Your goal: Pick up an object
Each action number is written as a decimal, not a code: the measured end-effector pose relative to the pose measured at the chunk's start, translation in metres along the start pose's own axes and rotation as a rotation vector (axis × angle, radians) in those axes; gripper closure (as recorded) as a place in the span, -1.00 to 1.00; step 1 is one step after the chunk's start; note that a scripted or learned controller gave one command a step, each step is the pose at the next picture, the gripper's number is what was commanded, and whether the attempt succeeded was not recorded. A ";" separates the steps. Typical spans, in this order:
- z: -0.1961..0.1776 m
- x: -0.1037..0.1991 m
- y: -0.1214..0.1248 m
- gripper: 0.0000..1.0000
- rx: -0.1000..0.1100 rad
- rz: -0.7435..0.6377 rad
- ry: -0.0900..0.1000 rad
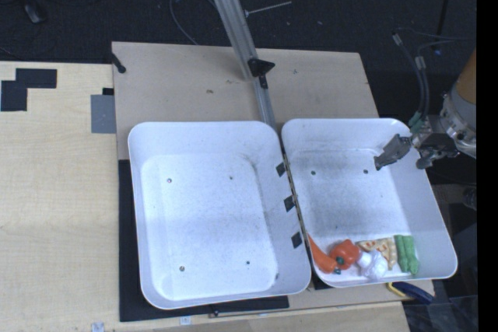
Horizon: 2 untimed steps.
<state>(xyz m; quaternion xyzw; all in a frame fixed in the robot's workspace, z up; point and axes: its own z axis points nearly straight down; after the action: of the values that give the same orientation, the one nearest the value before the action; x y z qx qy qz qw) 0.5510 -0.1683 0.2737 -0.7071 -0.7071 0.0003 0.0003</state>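
My gripper (407, 157) hangs over the far right corner of the right bin (350, 190), its two dark fingers (387, 155) spread open with nothing between them. Well in front of it, a cluster of small objects lies along the bin's near edge. From left to right these are an orange carrot-like piece (318, 255), a red-orange item (345, 252), a white crumpled thing (373, 266), a tan patterned piece (379, 247) and a green object (406, 254).
The left bin (156, 144) sits beside the right one, with black clips (289, 203) on the shared rim. A slanted aluminium bar (235, 23) rises behind the bins. Cables (420, 82) trail at the back right near the arm.
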 end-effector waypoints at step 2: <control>0.186 0.055 -0.056 -1.00 -0.003 -0.001 -0.001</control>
<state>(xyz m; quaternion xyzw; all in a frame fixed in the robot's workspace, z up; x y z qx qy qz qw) 0.4949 -0.1131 0.0875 -0.7068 -0.7074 -0.0004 -0.0009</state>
